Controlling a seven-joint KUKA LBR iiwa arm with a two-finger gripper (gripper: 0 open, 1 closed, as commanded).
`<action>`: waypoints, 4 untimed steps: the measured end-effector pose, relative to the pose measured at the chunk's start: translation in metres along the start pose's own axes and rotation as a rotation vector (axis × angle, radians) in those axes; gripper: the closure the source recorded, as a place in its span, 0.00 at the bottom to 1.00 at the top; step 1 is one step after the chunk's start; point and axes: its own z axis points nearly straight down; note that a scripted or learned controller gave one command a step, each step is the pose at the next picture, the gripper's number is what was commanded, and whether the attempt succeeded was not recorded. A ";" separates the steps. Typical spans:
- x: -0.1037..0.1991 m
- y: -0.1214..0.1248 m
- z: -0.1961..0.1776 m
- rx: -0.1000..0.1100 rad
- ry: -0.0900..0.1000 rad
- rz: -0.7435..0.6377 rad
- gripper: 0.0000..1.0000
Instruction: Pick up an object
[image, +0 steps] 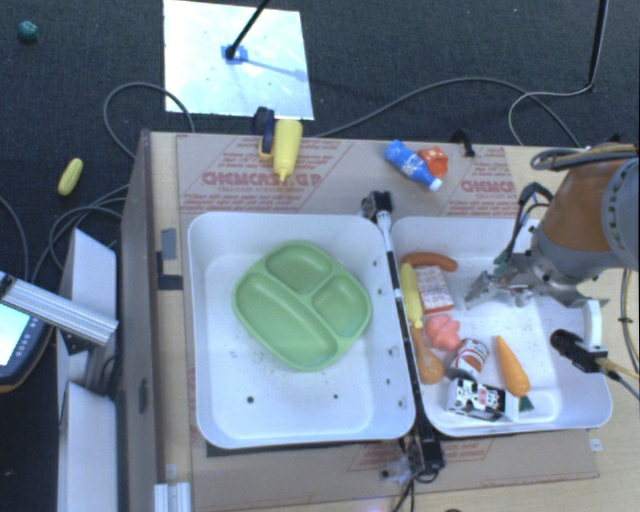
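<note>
Two white bins (300, 425), one green plate (302, 305)

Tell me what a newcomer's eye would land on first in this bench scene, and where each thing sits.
The big green divided plate lies alone in the left bin. The right bin holds a crowd of toy food, among it a carrot, a yellow corn cob by the divider and a sausage at the back. Above that bin, the gripper reaches in from the right.
</note>
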 end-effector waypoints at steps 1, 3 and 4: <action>0.011 -0.066 -0.040 -0.003 0.000 -0.001 0.00; 0.005 -0.105 -0.022 -0.002 0.000 0.000 0.00; 0.005 -0.103 -0.032 -0.005 0.000 -0.001 1.00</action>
